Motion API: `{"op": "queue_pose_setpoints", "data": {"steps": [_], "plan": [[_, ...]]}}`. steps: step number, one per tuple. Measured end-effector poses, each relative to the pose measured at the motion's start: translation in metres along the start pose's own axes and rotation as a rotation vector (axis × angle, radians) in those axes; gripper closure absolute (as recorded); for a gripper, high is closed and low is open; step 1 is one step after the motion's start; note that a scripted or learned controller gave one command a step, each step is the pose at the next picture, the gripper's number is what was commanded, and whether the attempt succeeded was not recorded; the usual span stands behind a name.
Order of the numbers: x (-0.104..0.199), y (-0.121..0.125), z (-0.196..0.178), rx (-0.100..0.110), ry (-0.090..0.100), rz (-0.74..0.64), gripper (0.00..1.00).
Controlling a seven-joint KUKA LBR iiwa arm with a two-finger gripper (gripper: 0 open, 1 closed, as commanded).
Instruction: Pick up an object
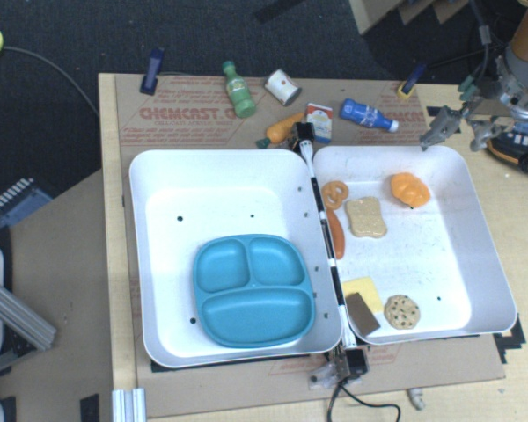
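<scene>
Orange toy: the orange toy (409, 190) is sitting loose in the right bin (475, 236), up at about one o'clock, apart from the other pieces, and looking like the easiest pick of the lot.
Neighbours: a pretzel (335, 192) and a beige slice (367, 217) are lying towards nine o'clock of it; a hot dog (335, 233) is hugging the divider just below the pretzel.
Lower corner: a cookie (402, 311), a yellow square (361, 290) and a brown piece (363, 312) are bunching together at seven o'clock of the bin, too crowded for a clean first try.
Left bin: the left bin (158, 236) is carrying a blue sectioned plate (253, 290).
Gripper: the gripper (447, 127) is hovering over the far rim at twelve o'clock of the orange toy, holding nothing; whether its fingers are spread or pressed together, I cannot tell at this size.
Doing it well: I'd say it is needing to travel towards six o'clock, centre over the orange toy, then drop straight down with the fingers wide enough to straddle it.
Watch for: a rounded toy is likely squirting sideways if the close is landing off-centre.
</scene>
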State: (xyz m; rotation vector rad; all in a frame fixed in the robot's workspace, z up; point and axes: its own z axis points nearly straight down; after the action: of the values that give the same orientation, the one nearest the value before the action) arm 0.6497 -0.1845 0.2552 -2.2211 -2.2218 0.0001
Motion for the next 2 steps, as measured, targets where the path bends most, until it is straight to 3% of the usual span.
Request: {"op": "queue_pose_setpoints", "data": {"steps": [1,2], "plan": [[0.0,-0.035,0.1,0.004,0.001,0.001,0.0],[0.009,0.014,0.172,0.002,0.0,-0.001,0.0]]}}
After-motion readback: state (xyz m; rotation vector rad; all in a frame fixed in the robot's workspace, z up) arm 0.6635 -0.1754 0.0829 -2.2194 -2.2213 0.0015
